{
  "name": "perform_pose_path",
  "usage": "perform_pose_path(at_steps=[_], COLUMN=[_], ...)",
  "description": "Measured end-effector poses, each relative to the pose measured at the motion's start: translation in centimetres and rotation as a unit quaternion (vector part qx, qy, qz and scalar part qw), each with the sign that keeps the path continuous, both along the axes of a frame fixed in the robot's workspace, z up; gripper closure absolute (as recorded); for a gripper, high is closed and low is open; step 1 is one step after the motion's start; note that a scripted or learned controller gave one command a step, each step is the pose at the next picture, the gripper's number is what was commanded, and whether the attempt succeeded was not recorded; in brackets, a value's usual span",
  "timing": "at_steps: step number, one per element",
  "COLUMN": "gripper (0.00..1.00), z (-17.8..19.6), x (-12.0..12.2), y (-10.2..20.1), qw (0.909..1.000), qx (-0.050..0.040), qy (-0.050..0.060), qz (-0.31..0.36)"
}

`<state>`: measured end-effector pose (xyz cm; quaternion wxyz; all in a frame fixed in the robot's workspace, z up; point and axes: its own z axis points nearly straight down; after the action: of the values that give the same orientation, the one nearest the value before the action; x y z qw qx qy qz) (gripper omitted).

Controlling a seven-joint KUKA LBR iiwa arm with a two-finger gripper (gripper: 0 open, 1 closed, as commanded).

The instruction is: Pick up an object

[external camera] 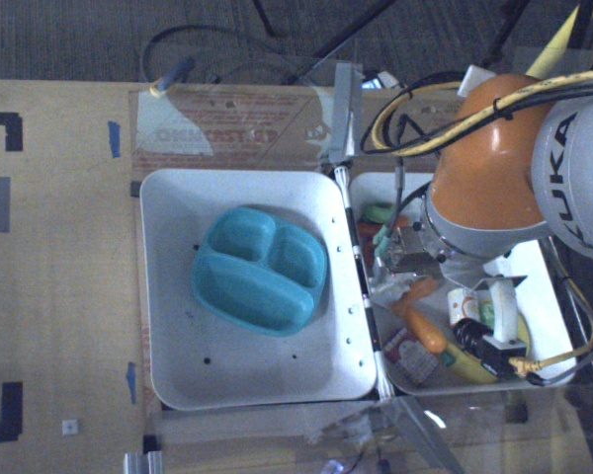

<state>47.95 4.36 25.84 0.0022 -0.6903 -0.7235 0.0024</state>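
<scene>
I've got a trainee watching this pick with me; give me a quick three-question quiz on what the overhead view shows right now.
1. True or false: the teal plastic divided plate lies in the left white bin.
2. Which bin is the grey arm with the orange band over? A) left B) right
3. Fill in: the orange carrot-shaped toy lies in the ___ white bin, among other small items.

Key: 1 true; 2 B; 3 right.
</scene>
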Motion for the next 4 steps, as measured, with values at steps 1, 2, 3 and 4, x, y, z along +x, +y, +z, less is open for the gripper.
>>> perform_pose_path(at_steps=[1,2,3,4], gripper=[1.0,1.0,1.0,0.0], z=[1.4,2.2,-0.5,-0.5], x=[2.1,2.2,4.1,4.1], y=[0.4,0.5,5.7,5.6], qw=[0.9892,0.9894,0.984,0.984], qx=[-0.0015,-0.0029,-0.0016,-0.0018], qy=[-0.002,-0.001,-0.001,-0.001], qz=[-0.147,-0.145,-0.178,-0.178])
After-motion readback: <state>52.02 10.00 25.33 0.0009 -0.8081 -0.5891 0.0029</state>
